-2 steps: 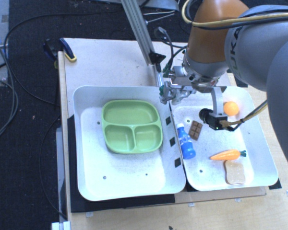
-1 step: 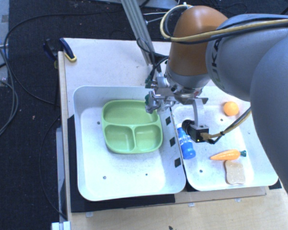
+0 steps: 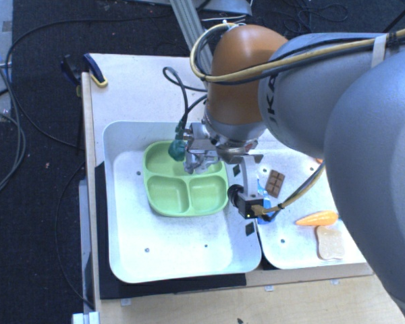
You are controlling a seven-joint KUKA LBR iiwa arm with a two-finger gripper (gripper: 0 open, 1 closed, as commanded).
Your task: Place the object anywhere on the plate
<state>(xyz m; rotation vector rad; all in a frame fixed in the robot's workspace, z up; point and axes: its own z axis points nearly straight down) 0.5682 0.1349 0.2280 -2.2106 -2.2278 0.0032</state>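
One object: I see a teal thing (image 3: pixel 177 149) at the claw (image 3: pixel 192 159), over the green plate (image 3: pixel 185 196).
Claw state: hidden, can't tell.

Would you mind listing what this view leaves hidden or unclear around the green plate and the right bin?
- Gripper: the wrist covers its fingers, so open or shut is unreadable, as is what the teal object is.
- Green plate: its far-right part lies under the wrist.
- Right bin: the arm covers its right side.
- Brown block: too small to identify.
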